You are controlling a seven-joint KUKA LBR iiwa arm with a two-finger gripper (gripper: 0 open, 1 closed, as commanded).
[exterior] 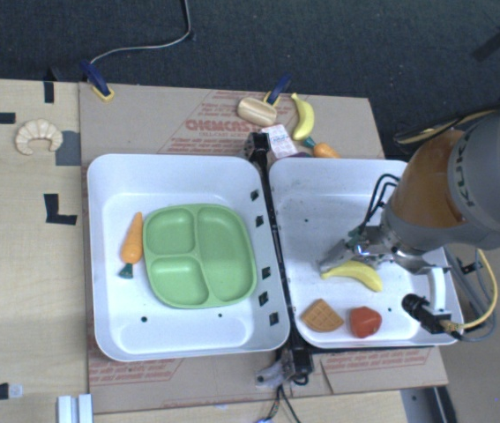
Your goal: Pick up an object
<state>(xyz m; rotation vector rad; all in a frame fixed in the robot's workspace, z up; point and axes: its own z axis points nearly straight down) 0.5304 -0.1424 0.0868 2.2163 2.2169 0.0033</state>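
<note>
End effector [345,256] is poised at the banana [354,274] in the right bin [320,183] — finger state cannot be told; a curved, smooth fruit is judged likely to slip.

My fingers [336,259] look like dull grey metal. Just below them lies a banana [355,274] of smooth, shiny plastic. The right bin [320,176] around my fingers is white plastic, a bit scuffed. Far to their left, the green plate [200,256] is smooth, soft-shining plastic, inside the glossy left bin [113,324]. Under both bins is matt brown cardboard [152,117] on the pale wooden bench [11,263].
</note>
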